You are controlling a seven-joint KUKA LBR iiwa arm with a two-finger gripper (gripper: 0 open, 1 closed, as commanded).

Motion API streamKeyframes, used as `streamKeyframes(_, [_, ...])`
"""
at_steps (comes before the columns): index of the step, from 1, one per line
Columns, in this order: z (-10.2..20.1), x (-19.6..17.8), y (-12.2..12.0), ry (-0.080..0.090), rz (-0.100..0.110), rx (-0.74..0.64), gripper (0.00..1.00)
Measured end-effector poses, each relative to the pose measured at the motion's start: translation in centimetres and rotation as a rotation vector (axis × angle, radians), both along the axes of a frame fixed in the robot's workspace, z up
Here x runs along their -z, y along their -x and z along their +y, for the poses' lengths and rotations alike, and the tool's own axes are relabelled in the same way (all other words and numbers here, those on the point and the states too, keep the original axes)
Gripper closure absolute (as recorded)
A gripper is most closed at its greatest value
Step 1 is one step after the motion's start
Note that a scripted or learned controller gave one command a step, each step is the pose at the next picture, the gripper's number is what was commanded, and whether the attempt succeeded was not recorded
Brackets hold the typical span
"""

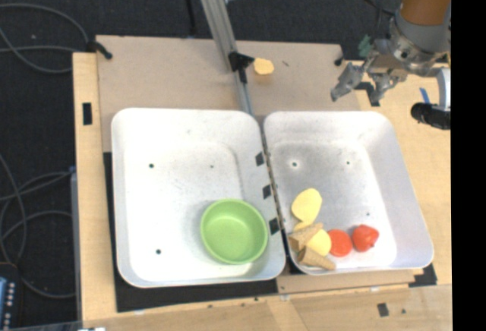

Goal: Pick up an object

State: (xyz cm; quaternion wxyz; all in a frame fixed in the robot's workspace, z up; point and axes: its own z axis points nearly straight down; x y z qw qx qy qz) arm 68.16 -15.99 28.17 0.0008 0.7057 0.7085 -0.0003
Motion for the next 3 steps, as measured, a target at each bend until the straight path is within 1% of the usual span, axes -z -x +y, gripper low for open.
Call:
streamKeyframes(1, [-0.1,0.0,0.0,0.002,0.001,0.0,0.0])
streamKeyframes(3, [-1.2,8.6,0.1,0.002,0.004,0.005,0.0])
